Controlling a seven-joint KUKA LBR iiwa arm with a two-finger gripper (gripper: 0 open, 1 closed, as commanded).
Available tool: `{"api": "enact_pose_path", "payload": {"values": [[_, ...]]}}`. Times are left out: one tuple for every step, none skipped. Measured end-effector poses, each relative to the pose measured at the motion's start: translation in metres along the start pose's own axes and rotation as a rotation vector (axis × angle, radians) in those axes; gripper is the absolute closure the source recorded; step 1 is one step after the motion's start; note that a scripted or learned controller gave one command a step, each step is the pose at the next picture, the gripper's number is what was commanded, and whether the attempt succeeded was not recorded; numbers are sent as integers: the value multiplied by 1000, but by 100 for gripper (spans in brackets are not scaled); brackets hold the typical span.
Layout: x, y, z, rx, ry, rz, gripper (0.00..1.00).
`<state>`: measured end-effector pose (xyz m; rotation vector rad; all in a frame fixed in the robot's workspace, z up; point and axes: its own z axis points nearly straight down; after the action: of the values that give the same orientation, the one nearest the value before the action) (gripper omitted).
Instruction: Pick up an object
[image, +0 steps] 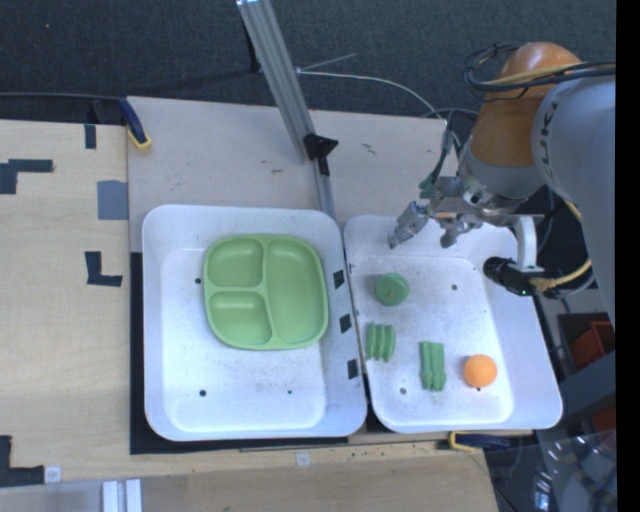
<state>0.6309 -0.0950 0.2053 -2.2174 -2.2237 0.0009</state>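
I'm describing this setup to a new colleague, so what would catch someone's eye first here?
Probably the green divided plate, alone in the left bin. Next, the grey arm with its orange band, reaching in from the right, its gripper open over the far edge of the right bin. In that bin, the orange ball stands out near three small green pieces.

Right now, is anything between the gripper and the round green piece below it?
No. In the camera view, only bare white bin floor lies between the open gripper and the round green piece.
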Motion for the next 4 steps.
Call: {"api": "enact_pose_path", "payload": {"values": [[0, 0, 0, 0, 0, 0, 0], [0, 9, 57, 5, -1, 0, 0], [1, 7, 111, 6, -1, 1, 0], [2, 8, 98, 1, -1, -1, 100]]}}
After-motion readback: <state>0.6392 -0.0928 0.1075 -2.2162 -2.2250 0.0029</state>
